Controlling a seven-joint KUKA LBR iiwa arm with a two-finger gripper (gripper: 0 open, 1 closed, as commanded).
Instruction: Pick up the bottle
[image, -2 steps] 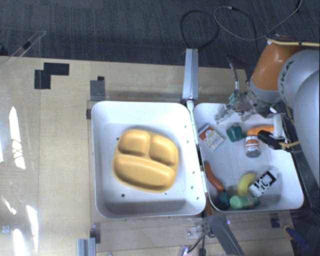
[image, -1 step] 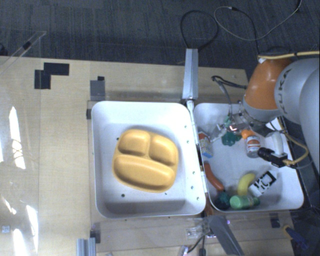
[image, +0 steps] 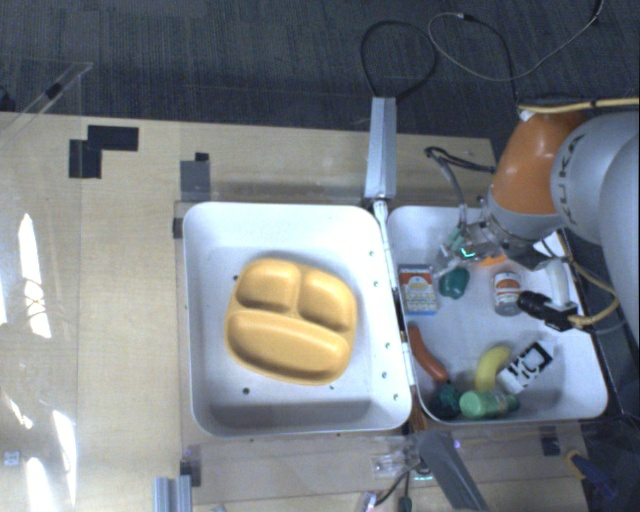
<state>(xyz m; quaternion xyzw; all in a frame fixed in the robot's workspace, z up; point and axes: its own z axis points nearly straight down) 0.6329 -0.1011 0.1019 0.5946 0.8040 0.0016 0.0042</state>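
In the right bin, a small white bottle with a red band stands near the middle right. A black and white bottle lies on its side near the front right corner, beside a yellow banana. My gripper hangs over the back of this bin, left of and a little behind the white bottle. A dark green object sits just below the gripper. Neither bottle is touched by the gripper.
A small carton lies by the right bin's left wall, a red sausage in front of it, and green items at the front edge. The left bin holds a yellow divided plate.
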